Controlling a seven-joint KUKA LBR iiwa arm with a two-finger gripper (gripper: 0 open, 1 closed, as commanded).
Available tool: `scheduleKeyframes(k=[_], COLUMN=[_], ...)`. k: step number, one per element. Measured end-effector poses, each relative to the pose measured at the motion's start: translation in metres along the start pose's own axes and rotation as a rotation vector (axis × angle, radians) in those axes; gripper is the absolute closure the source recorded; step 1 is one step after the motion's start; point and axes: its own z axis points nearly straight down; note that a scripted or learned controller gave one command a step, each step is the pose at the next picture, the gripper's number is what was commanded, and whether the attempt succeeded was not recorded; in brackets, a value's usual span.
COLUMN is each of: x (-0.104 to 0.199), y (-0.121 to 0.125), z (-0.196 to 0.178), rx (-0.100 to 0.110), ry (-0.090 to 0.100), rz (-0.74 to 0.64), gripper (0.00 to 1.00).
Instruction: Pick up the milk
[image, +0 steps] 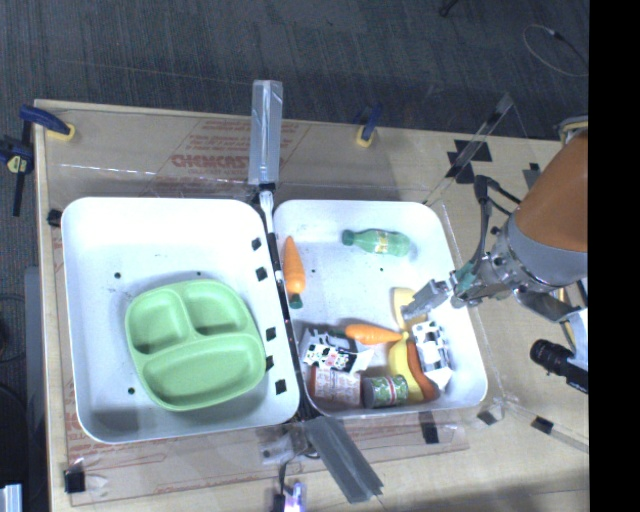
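Since the near end of the right bin (470, 385) is crowded, the pick looks risky. What I take to be the milk (328, 354), a small white carton with black patches, lies at about 7 o'clock in that bin. It touches a dark jar (385, 390) and a carrot (372, 332), with a banana (400, 358) just beside them. A second white, black-marked pack (432, 347) at 5 o'clock could be mistaken for it.

The claw (432, 297) hangs at about 3 o'clock, above that second pack and well apart from the carton. I cannot tell whether it is spread or pressed together.

A descent here would likely catch the wrong item. At the carton, neighbours and the wall by the 2 bins' divider leave little room.

Farther back, a second carrot (293, 268) at 9 o'clock and a green bottle (378, 241) at 12 leave open floor between them.
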Motion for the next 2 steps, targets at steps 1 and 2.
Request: scheduleKeyframes(k=[1, 2], x=[0.000, 0.000], y=[0.000, 0.000], z=[0.004, -0.008], rx=[0.001, -0.001], ry=[0.002, -0.001], rz=[-0.014, -0.051], gripper=[0.00, 0.00])
